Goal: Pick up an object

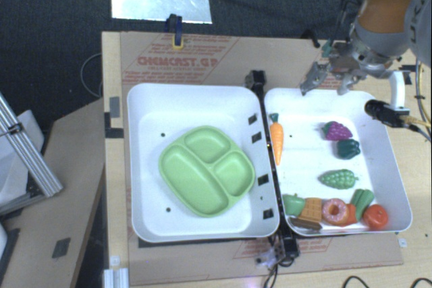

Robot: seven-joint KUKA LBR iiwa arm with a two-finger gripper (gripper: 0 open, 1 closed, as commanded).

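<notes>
1. Camera view showed you the pincer spread wide, gripping nothing, over the right bin's far rim.
2. Your purple grapes lay below it, nearest; the carrot sat down-left.

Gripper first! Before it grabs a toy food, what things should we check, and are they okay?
1. Gripper carrying nothing: ok, it hangs over the right bin's far rim.
2. Fingers spread for a grab: ok, they look parted.
3. Toys in the right bin: ok, purple grapes, carrot, donut.
4. Grapes have room around them: ok, white floor toward the gripper.
5. Crowded near corner: not ok, donut, tomato and their neighbours touch.
6. Green plate out of the way: ok, in the left bin.
</notes>
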